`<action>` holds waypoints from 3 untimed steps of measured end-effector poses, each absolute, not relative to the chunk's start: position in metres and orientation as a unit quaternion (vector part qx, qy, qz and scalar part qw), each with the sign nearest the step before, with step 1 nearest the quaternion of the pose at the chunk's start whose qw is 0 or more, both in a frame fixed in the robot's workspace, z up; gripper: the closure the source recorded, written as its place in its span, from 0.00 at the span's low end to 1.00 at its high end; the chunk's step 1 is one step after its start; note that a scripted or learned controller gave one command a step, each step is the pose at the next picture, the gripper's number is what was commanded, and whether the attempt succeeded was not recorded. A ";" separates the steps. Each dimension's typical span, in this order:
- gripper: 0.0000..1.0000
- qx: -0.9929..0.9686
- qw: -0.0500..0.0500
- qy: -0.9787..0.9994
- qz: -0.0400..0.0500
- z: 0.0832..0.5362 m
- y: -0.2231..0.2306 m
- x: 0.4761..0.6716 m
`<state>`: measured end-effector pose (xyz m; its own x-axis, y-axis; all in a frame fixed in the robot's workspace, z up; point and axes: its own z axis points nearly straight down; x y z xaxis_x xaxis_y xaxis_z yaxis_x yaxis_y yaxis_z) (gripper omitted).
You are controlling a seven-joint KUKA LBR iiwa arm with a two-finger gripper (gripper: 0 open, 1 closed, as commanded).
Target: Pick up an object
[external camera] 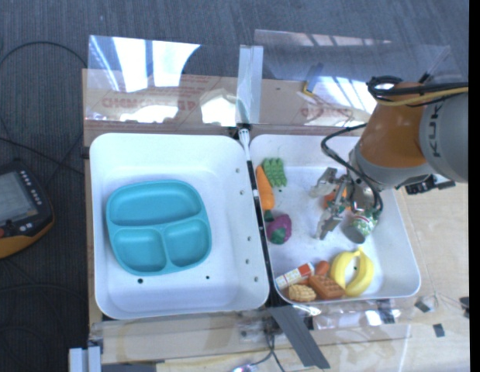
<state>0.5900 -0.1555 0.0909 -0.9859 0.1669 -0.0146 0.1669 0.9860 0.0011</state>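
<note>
Pincer (329, 204) hangs low over the middle of the right bin (404, 242), arm reaching in from the right. 2 metal fingers are spread apart, 1 toward the far side and 1 toward the near side, with a small orange-red piece (335, 198) in the gap; whether they grip it or merely straddle it, cannot tell.

Candidate objects, all in the right bin: banana (353, 270) near the near right corner; carrot (264, 187) and green piece (274, 172) along the left wall; purple toy (278, 227) just beside the carrot's near end; round greenish item (362, 222) just right of the pincer. Left bin holds a teal divided tray (157, 225).

Judgement: toy foods look like light, stiff, smooth plastic, likely slippery. Banana is best taken across its narrow middle; the carrot sits close to the wall, awkward for finger clearance.
</note>
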 end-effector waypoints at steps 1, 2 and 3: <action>0.00 0.005 0.009 1.000 -0.002 0.092 -0.172 0.540; 0.00 0.034 0.009 0.999 -0.001 0.091 -0.133 0.616; 0.00 0.049 0.007 0.999 0.000 0.091 -0.109 0.558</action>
<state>0.5582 -0.1091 0.0912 -0.9951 0.0975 -0.0135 0.0976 0.9952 0.0002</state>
